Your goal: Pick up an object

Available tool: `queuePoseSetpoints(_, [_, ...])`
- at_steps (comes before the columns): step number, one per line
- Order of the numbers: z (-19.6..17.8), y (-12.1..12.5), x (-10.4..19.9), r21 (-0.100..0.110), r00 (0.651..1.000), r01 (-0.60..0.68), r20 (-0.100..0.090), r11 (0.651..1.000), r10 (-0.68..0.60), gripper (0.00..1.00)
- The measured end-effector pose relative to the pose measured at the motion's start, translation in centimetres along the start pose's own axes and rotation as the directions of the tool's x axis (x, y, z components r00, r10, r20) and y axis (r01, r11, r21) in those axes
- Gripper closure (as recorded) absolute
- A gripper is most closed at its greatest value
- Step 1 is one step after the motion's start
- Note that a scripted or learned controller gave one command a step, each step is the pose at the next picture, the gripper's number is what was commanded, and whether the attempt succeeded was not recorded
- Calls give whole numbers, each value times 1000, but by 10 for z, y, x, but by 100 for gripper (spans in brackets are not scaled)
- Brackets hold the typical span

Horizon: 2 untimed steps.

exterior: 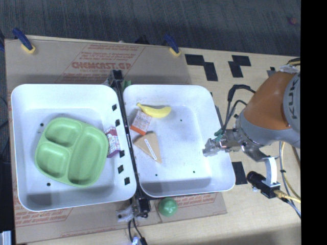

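In the right bin [202, 177] a yellow banana [155, 110] lies near the far left corner. Just below it sit a small packet with an orange and white label [141, 121] and a tan cardboard wedge [149, 147]. My gripper [210, 149] hovers over the right edge of this bin, well to the right of those objects, with nothing visible between its fingers. The arm with its orange band [273, 98] comes in from the right.
The left bin [25, 188] holds a green divided plate [71, 150] and a small dark red packet [113, 140] against its right wall. A green ball [167, 206] lies on the cardboard in front of the bins. Blue clamps [24, 40] hold the cardboard's far edge.
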<state>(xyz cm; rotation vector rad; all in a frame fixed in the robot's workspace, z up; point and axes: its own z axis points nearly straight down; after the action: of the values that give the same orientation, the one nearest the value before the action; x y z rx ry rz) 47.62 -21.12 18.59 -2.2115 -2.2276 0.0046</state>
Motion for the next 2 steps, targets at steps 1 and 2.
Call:
queuePoseSetpoints(1, [12,0,1,1,1000,0,-1,1000,0,100])
queuePoseSetpoints(2, [-57,48,59,-5,1000,-1,-1,1000,1,100])
